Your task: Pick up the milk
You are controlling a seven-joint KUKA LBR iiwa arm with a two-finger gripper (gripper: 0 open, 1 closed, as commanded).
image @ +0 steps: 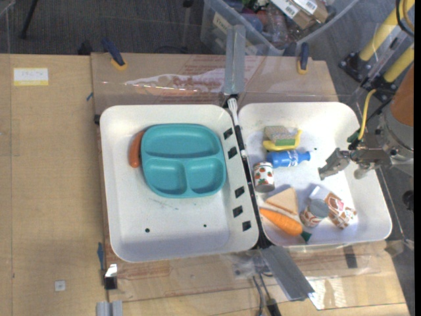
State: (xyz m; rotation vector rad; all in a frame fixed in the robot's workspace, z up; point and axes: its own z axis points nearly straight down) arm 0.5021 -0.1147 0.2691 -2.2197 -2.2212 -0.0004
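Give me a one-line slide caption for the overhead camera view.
Gripper hovers open over the right bin, above the milk carton; teal tray fills the left.

A teal divided plate [182, 160] and an orange sausage [135, 151] lie in the left bin [125, 236], while the right bin [329, 114] holds a sponge [281, 136], blue bottle [288, 158], carrot [281, 221] and sandwich [284, 200].

The grey arm with its orange band reaches in from the right edge of the scene, its wrist held low and roughly level. Its two-finger metal gripper [345, 165] points left, the grey fingers [329, 168] spread apart with nothing between them.
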